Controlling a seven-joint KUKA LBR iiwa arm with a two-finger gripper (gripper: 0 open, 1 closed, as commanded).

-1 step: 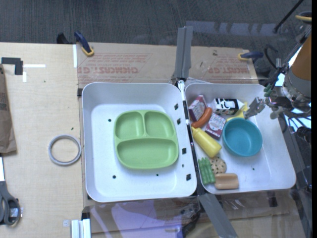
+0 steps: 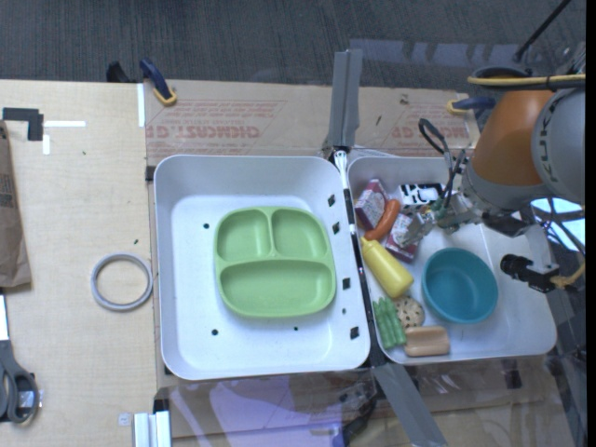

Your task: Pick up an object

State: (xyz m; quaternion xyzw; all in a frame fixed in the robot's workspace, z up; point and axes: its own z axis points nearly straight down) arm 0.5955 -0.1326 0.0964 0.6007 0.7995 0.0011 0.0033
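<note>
Tape ring (image 2: pixel 122 280) on counter (image 2: pixel 74 203) near left edge. Green divided plate (image 2: pixel 275 262) mid left bin (image 2: pixel 177 250). Right bin (image 2: pixel 521 329) crowded: yellow bottle (image 2: pixel 386 267) along left wall, cookie (image 2: pixel 410 312), blue bowl (image 2: pixel 460 286) centre. Gripper (image 2: pixel 447 209) low over far-left corner clutter; finger state: cannot tell. Step: approach. Next: single out one item, descend, close.
</note>
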